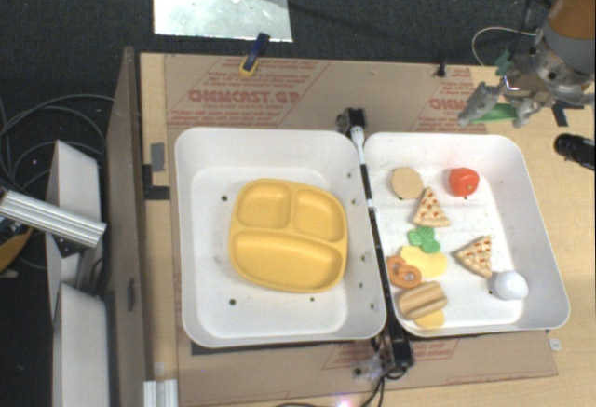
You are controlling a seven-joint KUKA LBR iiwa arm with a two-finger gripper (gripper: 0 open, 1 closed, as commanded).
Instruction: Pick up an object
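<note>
The arm's grey hand (498,105) hangs above the tabletop just past the far rim of the right shallow white plastic bin (538,237), outside it at about one o'clock from the bin's middle. Whether it is open or closed I cannot tell; nothing is seen held in it.

The likely step is the approach to a chosen piece. The small round red toy tomato (464,181) looks the best pick: it lies nearest the hand, at about seven o'clock from it, and stands apart from its neighbours, the round tan toy biscuit (406,183) at its nine o'clock and the toy pizza wedge (430,209) at its eight o'clock. To do this well, centre over the tomato, descend straight, and close around its widest part, since a round thing will probably roll out of an off-centre pinch.

The crowded cluster by the near corner is a poorer choice. The yellow compartment plate (287,235) sits in the left white bin (205,237).
</note>
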